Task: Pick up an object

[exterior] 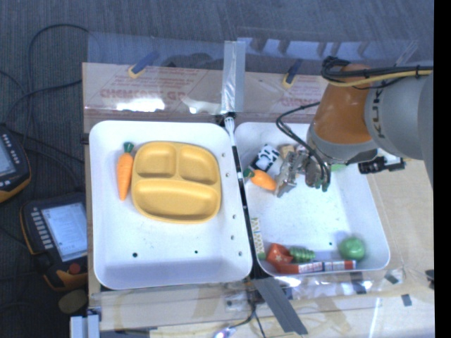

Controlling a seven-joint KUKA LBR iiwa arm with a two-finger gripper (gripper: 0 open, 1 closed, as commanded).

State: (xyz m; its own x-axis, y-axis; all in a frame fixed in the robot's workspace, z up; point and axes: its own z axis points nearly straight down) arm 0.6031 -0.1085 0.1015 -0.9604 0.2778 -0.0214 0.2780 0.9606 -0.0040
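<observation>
Objects are crowding the right bin's (377, 224) rims: orange piece (262, 181) and black-and-white toy (266, 158) lying by the divider, green ball (352, 248), marker (325, 265) and red-green item (282, 255) hugging the front wall. Gripper (301, 172) is hanging over the upper-left part, fingers spread, gripping nothing; bin's middle floor is lying bare.

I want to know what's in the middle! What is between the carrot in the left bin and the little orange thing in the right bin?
In the camera view, the yellow divided plate lies between the carrot and the small orange piece, then the two bins' touching rims.
</observation>
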